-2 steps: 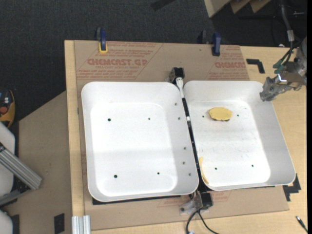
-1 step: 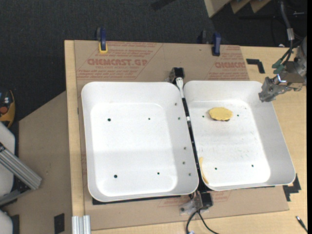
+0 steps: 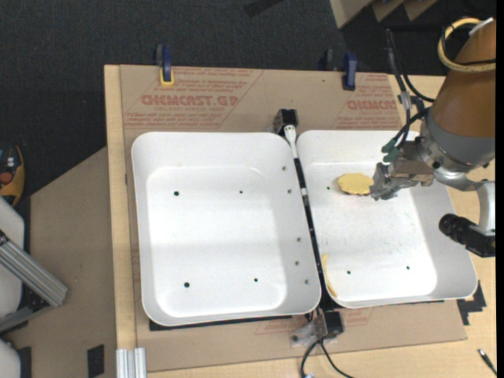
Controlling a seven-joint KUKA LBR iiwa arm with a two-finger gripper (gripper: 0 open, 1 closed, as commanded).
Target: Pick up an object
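Observation:
A flat yellow object lies in the right bin, in its upper half near the middle. My gripper hangs low over the same bin, just right of the yellow object and touching or nearly touching its right edge. The grey wrist and orange band rise behind it toward the right. From above the fingertips merge into one dark shape.
The left bin sits beside the right one, with a black divider bar along their shared edge. A yellowish sliver lies at the right bin's lower left rim. A black fixture sticks in over the right bin's right edge.

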